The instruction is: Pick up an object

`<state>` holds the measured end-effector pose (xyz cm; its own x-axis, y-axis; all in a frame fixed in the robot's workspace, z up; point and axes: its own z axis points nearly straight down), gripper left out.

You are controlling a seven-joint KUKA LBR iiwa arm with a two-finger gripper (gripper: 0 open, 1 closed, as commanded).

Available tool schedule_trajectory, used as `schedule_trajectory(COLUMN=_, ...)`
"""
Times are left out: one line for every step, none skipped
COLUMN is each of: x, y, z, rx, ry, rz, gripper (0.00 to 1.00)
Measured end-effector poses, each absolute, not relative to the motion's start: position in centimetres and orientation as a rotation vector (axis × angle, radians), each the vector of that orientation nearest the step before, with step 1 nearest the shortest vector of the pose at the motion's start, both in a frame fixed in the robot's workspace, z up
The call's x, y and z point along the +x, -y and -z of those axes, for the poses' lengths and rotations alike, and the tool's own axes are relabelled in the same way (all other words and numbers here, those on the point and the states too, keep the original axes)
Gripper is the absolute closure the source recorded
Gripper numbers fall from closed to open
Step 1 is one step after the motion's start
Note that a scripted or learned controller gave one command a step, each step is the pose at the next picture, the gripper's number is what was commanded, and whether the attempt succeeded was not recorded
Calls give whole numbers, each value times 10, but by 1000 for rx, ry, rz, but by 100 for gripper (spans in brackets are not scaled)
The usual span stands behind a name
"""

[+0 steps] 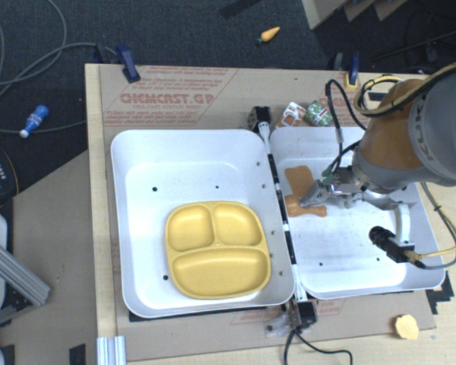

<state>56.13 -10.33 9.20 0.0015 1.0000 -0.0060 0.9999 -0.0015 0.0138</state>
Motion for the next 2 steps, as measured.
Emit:
schedule_trajectory(x=651, y=106, z=-86, rx=2210, ry=-2219, rz=-8, gripper=0)
schedule_trajectory(x=625, y=95, z=-85, rx=2225, ry=-2223, rz=3, gripper=0)
